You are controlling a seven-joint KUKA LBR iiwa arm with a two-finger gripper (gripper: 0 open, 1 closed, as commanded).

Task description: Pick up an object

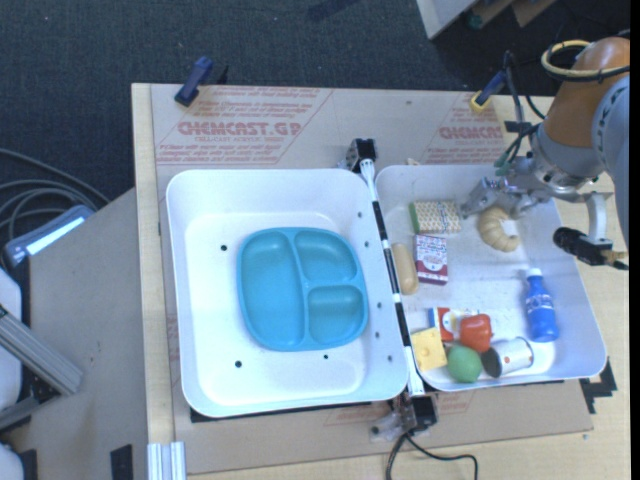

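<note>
The gripper (487, 196) hung low over the far part of the right bin (585, 343), and its fingers were apart, with nothing clamped between them. Just below it lay a pale croissant (498, 230); I could not tell if a fingertip touched it. Beside the gripper, toward the divider, lay a checkered cracker packet (437, 216), with a red and white box (431, 259) under it and a tan stick-shaped item (405, 269) at the bin's left wall. The middle of the right bin was open. A blue bottle (539, 306) lay near the right rim. At the near edge were crowded a green ball (463, 364), a red block (475, 330), a yellow piece (428, 349) and a small can (510, 356). The left bin (200, 208) held a blue divided plate (302, 288) with free room around it.
</note>
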